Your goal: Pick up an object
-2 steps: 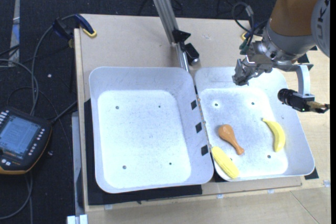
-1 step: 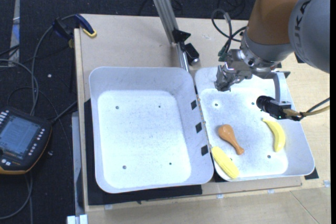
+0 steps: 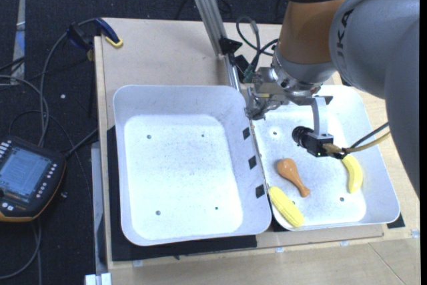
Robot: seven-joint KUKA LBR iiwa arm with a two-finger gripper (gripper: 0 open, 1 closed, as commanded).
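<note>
Three toy foods lie in the right bin (image 3: pixel 373 210). An orange drumstick (image 3: pixel 292 175) rests near its middle, a yellow corn cob (image 3: pixel 285 206) sits at its front left corner, and a yellow banana (image 3: pixel 352 173) lies toward its right side. My gripper (image 3: pixel 257 107) hangs over the back left corner of the right bin, close to the wall between the two bins. It is well behind the drumstick and apart from all three objects. The wrist blocks the view of its tip.
The left bin (image 3: pixel 133 103) is beside the right one. A black part (image 3: pixel 311 139) on a wrist bracket hangs over the right bin behind the drumstick. A slanted metal rail (image 3: pixel 207 3) runs behind the bins. A handheld pendant (image 3: pixel 23 177) lies off the bench at left.
</note>
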